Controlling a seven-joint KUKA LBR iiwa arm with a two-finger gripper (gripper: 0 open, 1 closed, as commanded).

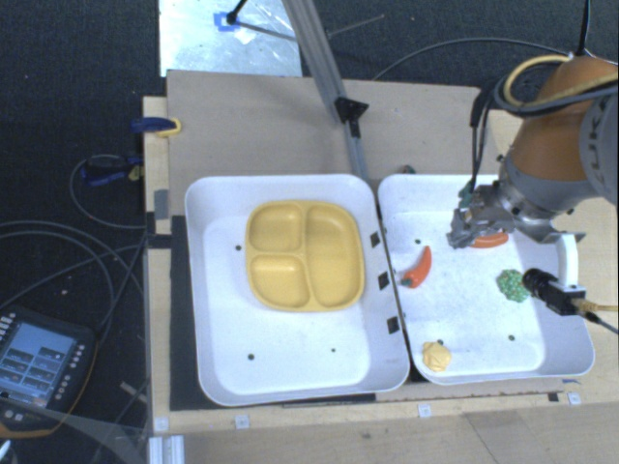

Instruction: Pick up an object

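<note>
The jaws (470,230) hang low in the right bin (455,187) near its far wall, directly over a flat orange-red piece (490,241) that pokes out beside them, but from this slant I cannot tell how far apart they stand or whether they have anything in hold. This looks like the reach-and-grasp step, with the orange-red piece the likely target; a red-orange pepper-like object (418,267) lies nearby toward the divider, a green lump (512,285) further right, and a yellow lump (437,356) at the near rim. The next move probably calls for closing squarely on the piece and a straight lift, while the yellow divided plate (305,256) in the left bin (218,356) stays out of it.
</note>
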